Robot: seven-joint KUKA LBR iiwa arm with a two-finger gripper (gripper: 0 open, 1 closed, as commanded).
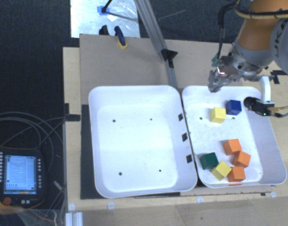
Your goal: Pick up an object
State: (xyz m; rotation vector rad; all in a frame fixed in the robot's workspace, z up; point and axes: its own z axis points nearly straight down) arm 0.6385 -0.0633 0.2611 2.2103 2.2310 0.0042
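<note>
Nothing's picked yet as far as we see: the tool (216, 84) hangs over the right bin's (268, 147) far edge, can't tell its state, with blocks like the yellow cube (218, 115) untouched.

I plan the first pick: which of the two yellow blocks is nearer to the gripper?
The upper yellow block, beside the blue block; the other yellow one lies low among orange blocks.
</note>
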